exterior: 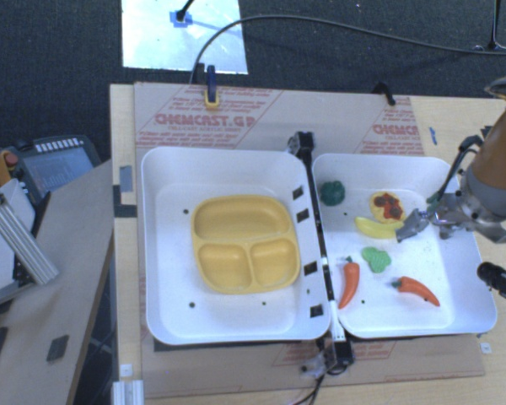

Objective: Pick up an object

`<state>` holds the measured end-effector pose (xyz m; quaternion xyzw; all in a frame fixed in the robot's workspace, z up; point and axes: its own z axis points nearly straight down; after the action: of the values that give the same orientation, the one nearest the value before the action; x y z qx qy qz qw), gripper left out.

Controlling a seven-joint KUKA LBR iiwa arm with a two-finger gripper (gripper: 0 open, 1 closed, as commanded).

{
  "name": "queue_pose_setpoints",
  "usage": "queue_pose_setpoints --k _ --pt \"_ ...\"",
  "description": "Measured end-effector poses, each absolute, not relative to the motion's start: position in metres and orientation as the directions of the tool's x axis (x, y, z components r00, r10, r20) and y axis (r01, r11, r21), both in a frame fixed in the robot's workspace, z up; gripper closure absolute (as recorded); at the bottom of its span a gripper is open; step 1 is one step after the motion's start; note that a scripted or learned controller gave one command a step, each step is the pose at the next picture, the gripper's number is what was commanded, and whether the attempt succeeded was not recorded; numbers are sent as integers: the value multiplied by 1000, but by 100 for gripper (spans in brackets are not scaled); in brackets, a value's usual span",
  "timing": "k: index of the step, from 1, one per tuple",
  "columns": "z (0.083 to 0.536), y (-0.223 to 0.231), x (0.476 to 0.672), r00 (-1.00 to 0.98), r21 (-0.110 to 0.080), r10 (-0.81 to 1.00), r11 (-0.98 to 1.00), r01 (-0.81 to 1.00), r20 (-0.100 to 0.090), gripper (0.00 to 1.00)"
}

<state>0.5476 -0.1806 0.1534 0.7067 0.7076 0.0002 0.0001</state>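
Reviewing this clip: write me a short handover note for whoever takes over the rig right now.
Gripper: low in the right white bin, at the right end of the yellow banana; grasp not confirmed.
Also in that bin: dark green round vegetable, yellow disc with red topping, light green broccoli piece, two orange carrots.
Left white bin: yellow divided tray.
Done: nothing lifted yet.
Left: grasp one object and raise it.

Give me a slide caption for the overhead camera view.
Tool poised over the banana in the right bin; yellow tray in the left bin.
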Motion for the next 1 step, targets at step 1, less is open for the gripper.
queue_pose_setpoints --k 1 --pt "114 -181 550 -1 1 1000 1 1000 0 0"
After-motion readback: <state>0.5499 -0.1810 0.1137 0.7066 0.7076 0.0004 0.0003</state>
